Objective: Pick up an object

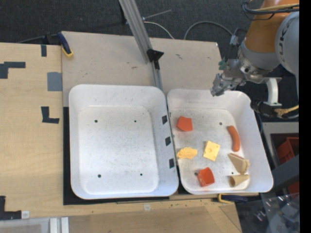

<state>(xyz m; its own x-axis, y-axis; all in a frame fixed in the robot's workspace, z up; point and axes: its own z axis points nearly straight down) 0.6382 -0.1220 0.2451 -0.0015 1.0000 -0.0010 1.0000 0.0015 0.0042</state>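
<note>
Gripper (217,91) over far rim of right bin (252,111), near its far-right corner; can't tell its state, nothing visibly in it. Right bin holds: orange block (184,124) toward far-left, sausage (234,138) at right edge, yellow cheese wedge (211,150) centre, yellow crinkled piece (187,153) left of it, red block (206,176) near front edge, two tan wedges (238,170) at front-right corner. Left bin (77,130) alongside.
</note>
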